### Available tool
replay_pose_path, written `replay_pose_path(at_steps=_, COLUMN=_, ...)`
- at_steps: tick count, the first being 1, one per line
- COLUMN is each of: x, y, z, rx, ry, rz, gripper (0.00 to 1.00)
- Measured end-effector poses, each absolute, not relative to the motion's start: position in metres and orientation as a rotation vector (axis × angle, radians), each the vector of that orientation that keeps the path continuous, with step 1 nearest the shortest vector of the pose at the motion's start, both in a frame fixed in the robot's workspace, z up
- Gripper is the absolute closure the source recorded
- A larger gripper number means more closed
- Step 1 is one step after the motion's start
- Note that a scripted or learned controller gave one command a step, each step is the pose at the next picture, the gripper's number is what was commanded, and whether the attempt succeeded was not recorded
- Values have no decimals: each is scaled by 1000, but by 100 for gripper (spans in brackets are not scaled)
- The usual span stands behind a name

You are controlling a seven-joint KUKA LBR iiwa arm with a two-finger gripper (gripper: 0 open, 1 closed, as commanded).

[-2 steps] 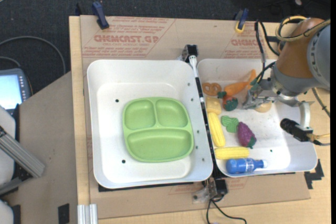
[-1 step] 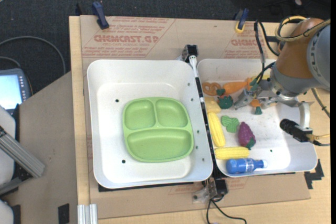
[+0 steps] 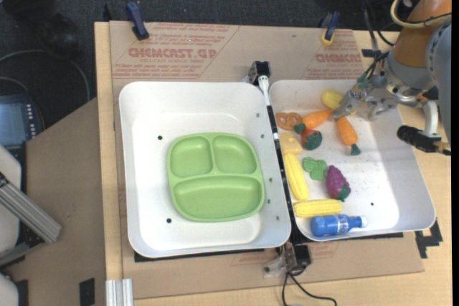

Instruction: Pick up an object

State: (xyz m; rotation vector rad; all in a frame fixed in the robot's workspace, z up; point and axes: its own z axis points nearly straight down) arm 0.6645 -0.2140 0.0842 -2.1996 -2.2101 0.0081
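My gripper (image 3: 353, 104) hangs over the back of the right bin (image 3: 401, 183), reaching in from the right. It is just right of a small yellow toy (image 3: 332, 98) and above two orange carrots (image 3: 316, 118) (image 3: 347, 132). I see nothing held in it. Further forward in the same bin lie a pretzel (image 3: 288, 120), a dark green and red piece (image 3: 310, 138), a corn cob (image 3: 295, 175), a green piece (image 3: 314, 168), a purple piece (image 3: 336, 181), a yellow piece (image 3: 318, 208) and a blue bottle (image 3: 337, 225).
The left bin (image 3: 143, 118) holds a green divided plate (image 3: 214, 175). Both bins rest on a brown board with blue clamps (image 3: 136, 19) (image 3: 330, 26) at its back edge. The right half of the right bin floor is bare white.
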Motion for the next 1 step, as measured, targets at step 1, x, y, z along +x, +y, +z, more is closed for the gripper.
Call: replay_pose_path(at_steps=1, x=662, y=-215, z=93, rx=-2206, ry=-2214, rz=16, gripper=100)
